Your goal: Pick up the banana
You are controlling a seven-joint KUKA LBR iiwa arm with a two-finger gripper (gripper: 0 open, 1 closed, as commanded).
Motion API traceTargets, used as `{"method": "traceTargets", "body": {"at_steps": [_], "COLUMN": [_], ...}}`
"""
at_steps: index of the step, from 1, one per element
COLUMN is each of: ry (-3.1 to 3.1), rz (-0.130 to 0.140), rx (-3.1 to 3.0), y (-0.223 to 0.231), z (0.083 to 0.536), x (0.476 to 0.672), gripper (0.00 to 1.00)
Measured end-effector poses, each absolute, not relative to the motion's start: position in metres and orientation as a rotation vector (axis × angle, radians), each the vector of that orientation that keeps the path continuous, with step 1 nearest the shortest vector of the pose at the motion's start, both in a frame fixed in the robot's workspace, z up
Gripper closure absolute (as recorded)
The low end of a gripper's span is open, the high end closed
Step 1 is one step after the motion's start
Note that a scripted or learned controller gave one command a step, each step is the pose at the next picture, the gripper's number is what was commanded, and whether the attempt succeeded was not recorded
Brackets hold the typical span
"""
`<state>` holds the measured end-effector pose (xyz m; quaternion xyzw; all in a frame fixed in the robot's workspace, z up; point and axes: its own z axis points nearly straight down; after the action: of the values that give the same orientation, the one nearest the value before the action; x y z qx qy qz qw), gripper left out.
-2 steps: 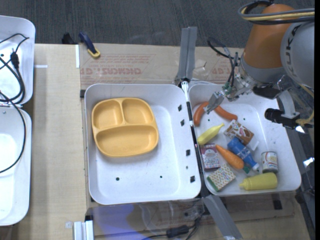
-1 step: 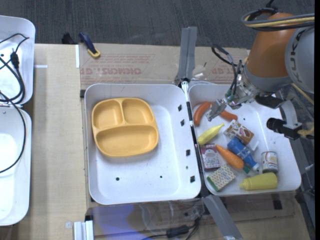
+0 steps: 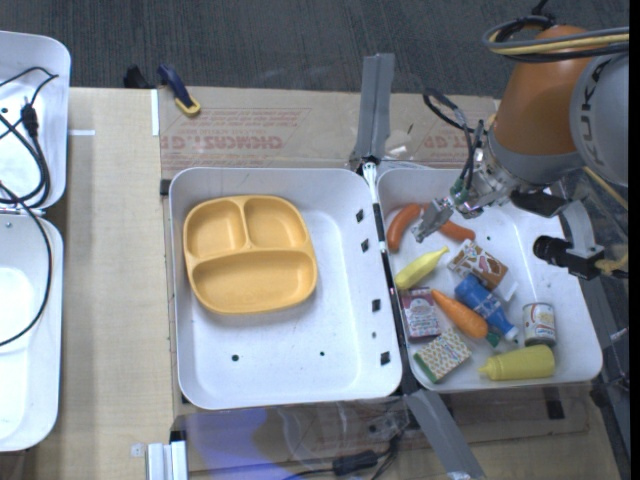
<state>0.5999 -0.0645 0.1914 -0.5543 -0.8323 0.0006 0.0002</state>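
On your left, the yellow three-compartment plastic plate (image 3: 250, 253) sits alone in the left white bin (image 3: 200, 368). Across the divider, the small yellow banana (image 3: 420, 267) lies on the right white bin's (image 3: 570, 368) floor near its left wall, untouched, so the pick is all ahead of you. Just above it, beside the orange sausage-shaped toy (image 3: 399, 224), hangs the claw (image 3: 430, 220); whether it's released or clenched, I can't tell. The grey-and-orange arm (image 3: 540, 108) leans in from the right, wrist angled down-left.

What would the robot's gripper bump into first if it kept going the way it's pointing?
Probably the sausage. The gripper points down and to the left, and the sausage lies right ahead of it. The banana lies a bit lower in view. Height is hard to judge from above.
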Motion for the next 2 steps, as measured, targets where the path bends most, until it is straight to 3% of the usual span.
{"method": "traceTargets", "body": {"at_steps": [1,2], "ry": [-2.593,-2.590], "rz": [0.001,0.001], "rx": [-1.776,-1.783], "y": [-0.1047,-0.1062], "z": [0.0919,0.1012], "x": [0.5987,0.5990], "gripper": [0.00,1.00]}}
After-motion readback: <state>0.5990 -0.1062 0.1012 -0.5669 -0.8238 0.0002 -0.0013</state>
